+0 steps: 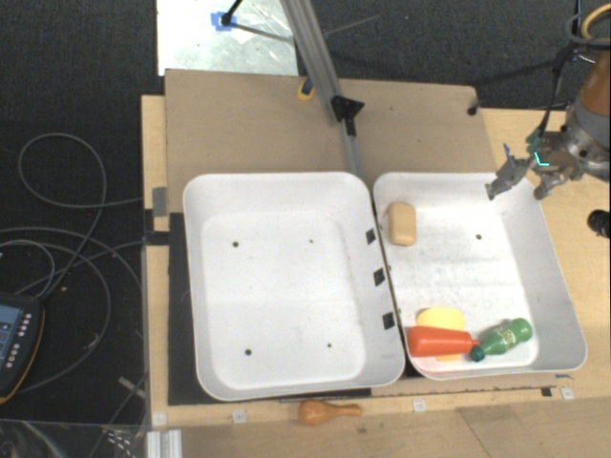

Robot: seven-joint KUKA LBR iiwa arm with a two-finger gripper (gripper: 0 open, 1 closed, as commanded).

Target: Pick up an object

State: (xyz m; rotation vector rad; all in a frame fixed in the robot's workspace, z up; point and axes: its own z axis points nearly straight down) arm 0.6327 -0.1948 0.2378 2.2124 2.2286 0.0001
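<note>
So gripper (520, 177) sits at right bin's (554, 256) upper-right rim, fingers spread, nothing between them. Smooth tan rounded block (402, 224) upper left in that bin; yellow disc (442, 319), orange carrot (438, 342), glossy green bottle (502, 339) clustered lower edge.

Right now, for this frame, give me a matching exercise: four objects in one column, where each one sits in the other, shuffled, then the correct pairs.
Objects:
1. tan block
2. green bottle
3. orange carrot-shaped piece
4. brown pear-shaped piece

Places:
A. outside both bins, on the bench by the front edge
B. right bin, upper left, near the divider
C. right bin, front right corner
D. right bin, front left, just below a yellow piece

Pairs: 1-B, 2-C, 3-D, 4-A

The gripper hovers at the right bin's far right corner, with nothing between its fingers.
</note>
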